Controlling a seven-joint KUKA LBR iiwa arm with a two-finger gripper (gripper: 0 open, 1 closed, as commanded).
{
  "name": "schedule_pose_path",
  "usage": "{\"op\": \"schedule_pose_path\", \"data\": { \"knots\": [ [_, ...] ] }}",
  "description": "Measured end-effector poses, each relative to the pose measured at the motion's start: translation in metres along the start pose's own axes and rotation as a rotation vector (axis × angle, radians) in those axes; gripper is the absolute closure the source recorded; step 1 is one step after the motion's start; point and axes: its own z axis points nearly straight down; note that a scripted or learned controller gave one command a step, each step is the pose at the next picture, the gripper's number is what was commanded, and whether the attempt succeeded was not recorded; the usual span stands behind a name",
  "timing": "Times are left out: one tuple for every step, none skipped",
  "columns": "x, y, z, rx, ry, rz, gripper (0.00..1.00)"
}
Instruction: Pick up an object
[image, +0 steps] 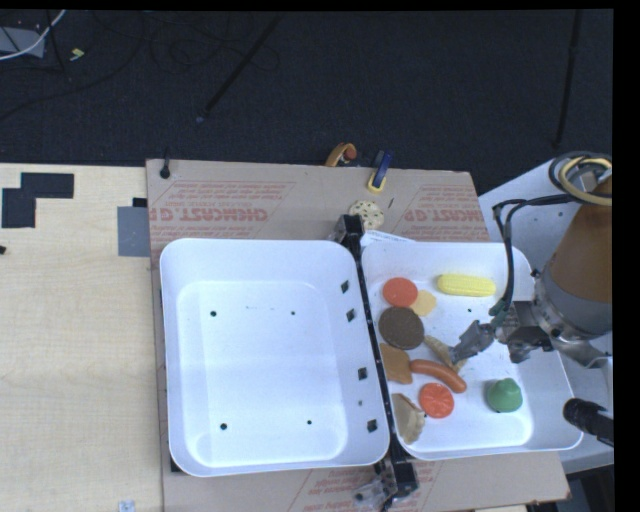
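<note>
The pincer (470, 345) hangs low over the right bin (540, 425), near its middle, with the grey arm (580, 300) reaching in from three o'clock. Its fingers look parted, and nothing sits between them.

The toy food is crowded into that bin. A red sausage (437, 374) lies just at seven o'clock of the fingertips, with a tan piece (440, 351) close beside it. A dark brown disc (401, 327) sits at nine o'clock, and an orange-red round piece (400, 292) lies at eleven o'clock beyond it, touching a pale yellow piece (425, 303). A yellow corn cob (465, 286) lies at twelve o'clock, near the far wall. A red tomato-like piece (436, 400) lies at seven o'clock past the sausage, and a green round piece (504, 395) sits at five o'clock, apart from the rest. An orange-brown slab (398, 364) and a beige piece (408, 416) lie along the bin's left wall.

The left bin (180, 300) lies at nine o'clock, joined to the right one by a black divider (365, 340).

Both bins rest on a cardboard sheet (250, 200) on the desk (70, 380). Red print on the cardboard shows upside down and is too faint to read surely. A yellow and blue clamp (379, 172) grips its far edge.
</note>
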Motion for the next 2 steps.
{"op": "schedule_pose_path", "data": {
  "knots": [
    [0.013,0.005,0.16,-0.003,-0.001,0.0,0.0],
    [0.015,0.066,0.155,-0.005,-0.001,-0.002,0.0]
  ]
}}
